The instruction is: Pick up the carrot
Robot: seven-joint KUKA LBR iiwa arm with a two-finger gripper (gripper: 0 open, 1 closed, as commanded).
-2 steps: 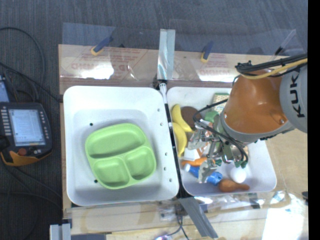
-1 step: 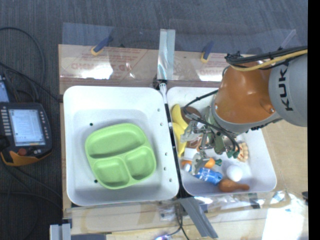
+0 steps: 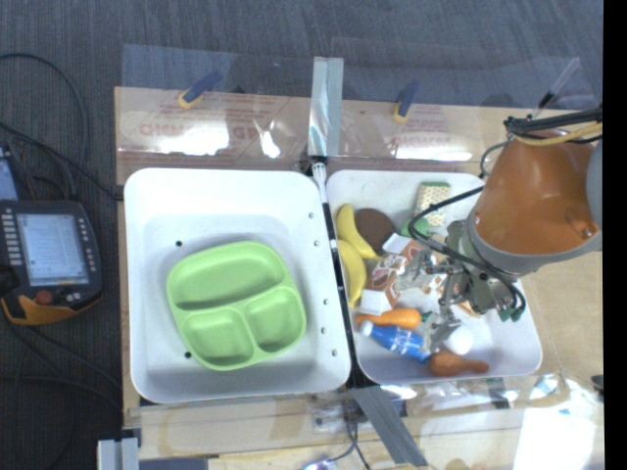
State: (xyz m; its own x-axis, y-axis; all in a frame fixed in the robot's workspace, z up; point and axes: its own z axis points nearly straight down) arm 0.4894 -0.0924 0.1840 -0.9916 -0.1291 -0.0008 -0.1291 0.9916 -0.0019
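1. No word, brand or number can be read anywhere.
2. The clear plastic sheet (image 3: 211, 130) taped to the worktop, at twelve o'clock from the left bin (image 3: 142, 262), carries faint red lettering, washed out by glare.
3. The handheld control screen (image 3: 47, 246) at nine o'clock is lit, but its content is too small to read.
4. The blue bottle (image 3: 397, 340) and the printed packets (image 3: 402, 272) in the right bin (image 3: 524, 346) bear unreadable labels.
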